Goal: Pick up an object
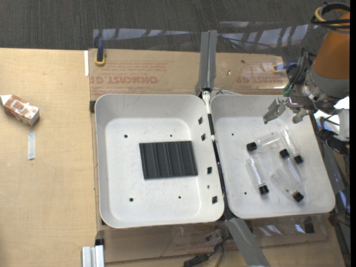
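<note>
A grey robot arm (332, 54) with an orange band reaches in from the upper right of the frame, its gripper (286, 110) poised over the upper right part of the right-hand bin (233, 204). The two fingers (272, 112) stand spread apart with nothing between them.

Below and to the left of the gripper, several clear plastic tubes with black caps lie scattered across the floor of that bin. One tube (265, 143) rests nearest the gripper, its cap pointing left. Another tube (256, 174) lies lower in the middle of the bin, cap toward the bottom of the frame. More tubes (289, 174) sit toward the bin's lower right, close together and partly overlapping, so their exact number is hard to tell.

The left-hand bin (111, 166) holds a dark ribbed mat (168, 159) lying flat near its centre.

Both bins sit side by side on a sheet of brown cardboard (144, 74). At the far left of the frame, on a pale wooden tabletop (44, 204), lies a small orange-and-white carton (21, 109), well apart from the bins.
</note>
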{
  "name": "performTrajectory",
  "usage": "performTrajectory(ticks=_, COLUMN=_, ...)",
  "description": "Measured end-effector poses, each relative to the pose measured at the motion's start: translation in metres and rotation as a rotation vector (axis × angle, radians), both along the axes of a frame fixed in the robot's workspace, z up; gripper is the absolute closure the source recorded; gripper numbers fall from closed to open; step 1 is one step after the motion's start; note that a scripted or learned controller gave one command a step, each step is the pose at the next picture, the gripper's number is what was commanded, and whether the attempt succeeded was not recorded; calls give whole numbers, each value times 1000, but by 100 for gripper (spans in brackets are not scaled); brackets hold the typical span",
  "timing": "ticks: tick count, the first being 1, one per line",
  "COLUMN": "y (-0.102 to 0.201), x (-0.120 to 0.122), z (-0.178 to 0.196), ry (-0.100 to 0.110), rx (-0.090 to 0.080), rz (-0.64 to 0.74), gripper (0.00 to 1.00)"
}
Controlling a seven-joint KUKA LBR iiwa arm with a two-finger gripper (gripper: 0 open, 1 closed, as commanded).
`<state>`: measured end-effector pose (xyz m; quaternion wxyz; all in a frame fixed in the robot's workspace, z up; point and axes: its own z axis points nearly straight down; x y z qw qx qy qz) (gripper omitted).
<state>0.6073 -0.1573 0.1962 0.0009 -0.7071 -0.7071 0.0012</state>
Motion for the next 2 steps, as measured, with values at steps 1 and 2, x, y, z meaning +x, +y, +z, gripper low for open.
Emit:
performTrajectory(ticks=1, y=15, x=-12, z=-81, ry=-25, rx=-5, rz=16, gripper=0)
performTrajectory(ticks=2, y=-12, x=-49, z=-104, ry=-3, rx=0, rz=66, gripper=0)
